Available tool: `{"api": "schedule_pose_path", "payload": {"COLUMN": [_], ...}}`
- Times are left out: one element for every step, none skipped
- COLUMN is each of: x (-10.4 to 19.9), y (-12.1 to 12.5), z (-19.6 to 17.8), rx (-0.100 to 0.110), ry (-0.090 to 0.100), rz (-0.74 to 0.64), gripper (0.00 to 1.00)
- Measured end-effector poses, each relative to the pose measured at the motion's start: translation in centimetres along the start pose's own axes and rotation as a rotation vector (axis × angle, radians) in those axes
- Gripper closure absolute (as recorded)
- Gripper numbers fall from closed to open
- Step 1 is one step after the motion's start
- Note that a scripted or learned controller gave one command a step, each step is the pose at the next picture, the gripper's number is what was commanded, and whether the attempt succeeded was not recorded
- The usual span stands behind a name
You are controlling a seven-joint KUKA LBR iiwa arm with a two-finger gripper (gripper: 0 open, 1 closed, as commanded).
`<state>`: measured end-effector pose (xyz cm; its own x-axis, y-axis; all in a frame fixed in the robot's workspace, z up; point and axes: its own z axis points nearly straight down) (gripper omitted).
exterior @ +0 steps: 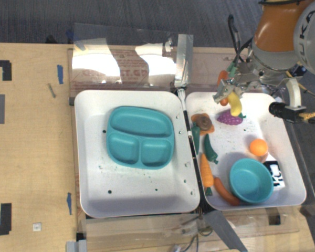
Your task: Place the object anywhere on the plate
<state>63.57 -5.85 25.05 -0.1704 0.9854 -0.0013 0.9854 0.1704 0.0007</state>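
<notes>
We look down at a slant on a pale wooden table (26,156) carrying two shallow white plastic bins side by side. The left bin (89,193) holds a teal plastic plate with three compartments (140,136), lying flat near its middle with nothing on it.

The right bin (294,188) is crowded. Along its left wall lie a brown mushroom-shaped toy (202,122), a dark green toy pepper (208,148) and a long orange toy carrot (206,175). A round teal bowl (251,179) sits at the near side, with a small orange ball-shaped toy fruit (259,147) just behind it and a purple bunch of toy grapes (230,118) toward the back.

The grey arm with its orange band (283,20) reaches in from the right, over the back of the right bin. Its hand (230,92) hangs low there, and a yellow toy banana (234,105) sits at its tip, just above the grapes. The banana appears to be clamped between the fingers, though its top is partly hidden by them, so we judge this a likely hold, not a certain one.

We take the banana for the object to be placed. It looks like light, stiff moulded plastic, smooth and curved, so it may swivel or slip in a narrow pinch. Gripping across its thicker middle would seem safest. The plate is well apart, to the left.
</notes>
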Motion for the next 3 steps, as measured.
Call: {"api": "schedule_pose_path", "payload": {"x": [6.8, 11.7, 18.2], "y": [1.2, -4.2, -1.0], "z": [1.8, 6.8, -0.3], "rx": [0.003, 0.005, -0.008], "ry": [0.004, 0.003, 0.003], "rz": [-0.041, -0.106, -0.113], "gripper": [1.00, 1.00, 1.00]}}
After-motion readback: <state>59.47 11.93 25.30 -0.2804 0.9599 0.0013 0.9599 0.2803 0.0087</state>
